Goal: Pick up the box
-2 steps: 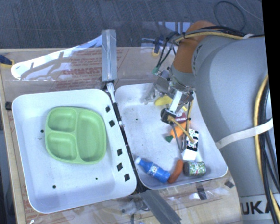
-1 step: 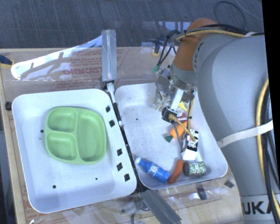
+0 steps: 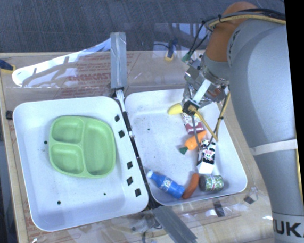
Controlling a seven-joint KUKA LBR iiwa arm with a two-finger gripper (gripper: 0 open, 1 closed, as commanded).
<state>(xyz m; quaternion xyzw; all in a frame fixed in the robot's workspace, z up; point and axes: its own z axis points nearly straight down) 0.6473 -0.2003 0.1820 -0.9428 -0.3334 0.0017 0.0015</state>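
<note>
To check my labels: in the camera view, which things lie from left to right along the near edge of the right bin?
Blue plastic bottle → orange carrot-shaped toy → green round can.

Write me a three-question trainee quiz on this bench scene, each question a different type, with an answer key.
1. True or false: the green divided plate lies in the right bin.
2. Multiple choice: the gripper hangs over which bin? A) left bin B) right bin C) neither
3. Fill in: the blue bottle lies near the right bin's ______ edge (near or far, as seen by the camera).

Key: 1 false, it lies in the left bin; 2 B; 3 near.
</note>
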